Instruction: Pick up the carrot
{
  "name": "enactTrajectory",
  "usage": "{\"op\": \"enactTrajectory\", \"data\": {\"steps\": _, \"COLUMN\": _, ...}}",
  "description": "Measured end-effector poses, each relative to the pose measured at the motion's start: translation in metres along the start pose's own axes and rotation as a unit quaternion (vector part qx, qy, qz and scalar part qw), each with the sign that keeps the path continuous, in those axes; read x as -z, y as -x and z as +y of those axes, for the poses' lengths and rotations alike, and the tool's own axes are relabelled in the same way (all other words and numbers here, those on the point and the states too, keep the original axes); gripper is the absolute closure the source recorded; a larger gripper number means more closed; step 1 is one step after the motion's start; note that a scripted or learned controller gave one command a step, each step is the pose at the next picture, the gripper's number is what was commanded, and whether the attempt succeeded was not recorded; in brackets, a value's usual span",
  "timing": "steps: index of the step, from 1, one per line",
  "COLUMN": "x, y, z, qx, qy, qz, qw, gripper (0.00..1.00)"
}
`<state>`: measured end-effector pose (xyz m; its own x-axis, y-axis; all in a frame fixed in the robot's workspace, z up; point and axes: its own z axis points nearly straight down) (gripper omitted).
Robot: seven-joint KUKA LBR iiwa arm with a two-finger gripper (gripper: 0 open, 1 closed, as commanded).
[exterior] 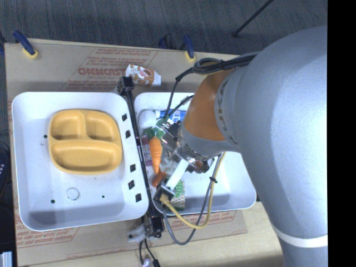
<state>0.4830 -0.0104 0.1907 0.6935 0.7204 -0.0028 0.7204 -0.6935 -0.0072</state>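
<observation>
1. The bench was covered with printed brown cardboard [105, 60], held at its far edge by blue clamps [25, 44].
2. Beyond the bench lay grey carpet [111, 7], and a thin black rod [261, 10] slanted across it at the upper right.
3. Two shallow white bins sat side by side on the cardboard, their inner walls touching.
4. The left bin [22, 149] held a yellow divided plate [84, 141] lying flat in its far half; the near half showed bare white floor with small dark holes.
5. The right bin [236, 177] was largely covered by the grey arm [278, 104], which reached in from the right.
6. The carrot [156, 153] lay in the right bin, close to its left wall and running lengthwise along it, narrow end toward the near side.
7. The gripper [181, 157] hung just to the right of the carrot, low over the bin; whether its grip was released or clenched could not be told, and the carrot was not seen inside it.
8. A white round object [146, 117] and a blue item [169, 115] lay past the carrot's far end.
9. A small white-and-brown packet [142, 75] rested on the cardboard just beyond the bins.
</observation>
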Motion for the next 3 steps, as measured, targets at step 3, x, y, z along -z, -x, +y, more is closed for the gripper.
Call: {"op": "enactTrajectory", "data": {"steps": 3, "x": 0.009, "y": -0.038, "z": -0.047, "qx": -0.245, "qy": 0.0, "qz": 0.0, "qw": 0.9696, "gripper": 1.0}}
